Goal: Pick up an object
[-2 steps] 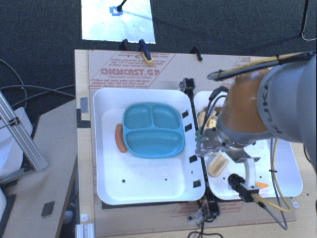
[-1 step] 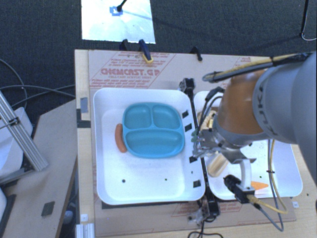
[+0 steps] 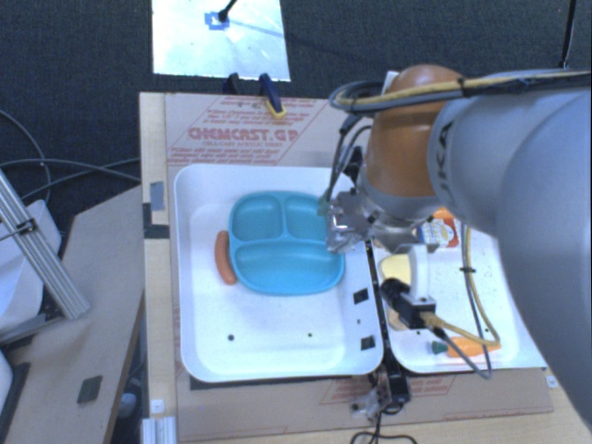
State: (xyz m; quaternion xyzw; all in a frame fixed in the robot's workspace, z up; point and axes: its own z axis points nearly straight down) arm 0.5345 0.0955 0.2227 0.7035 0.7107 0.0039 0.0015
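1. Grey arm [image 3: 527,183] of mine fills the right side, nearest the lens; orange band [image 3: 407,137] sits above my wrist.
2. Left bin [image 3: 199,340], white and shallow, lies under my wrist; right bin [image 3: 504,354] is partly hidden beneath me.
3. Blue plate [image 3: 277,248], three compartments, rests in the left bin's middle; its right edge runs under my gripper.
4. Gripper [image 3: 338,234] hangs at that plate edge; whether my fingers stand wide or narrow, I cannot tell.
5. Sausage [image 3: 223,257] lies lengthwise just beside the plate's left rim; nothing grips it.
6. Carrot [image 3: 472,346], small and orange, lies in the right bin's near corner.
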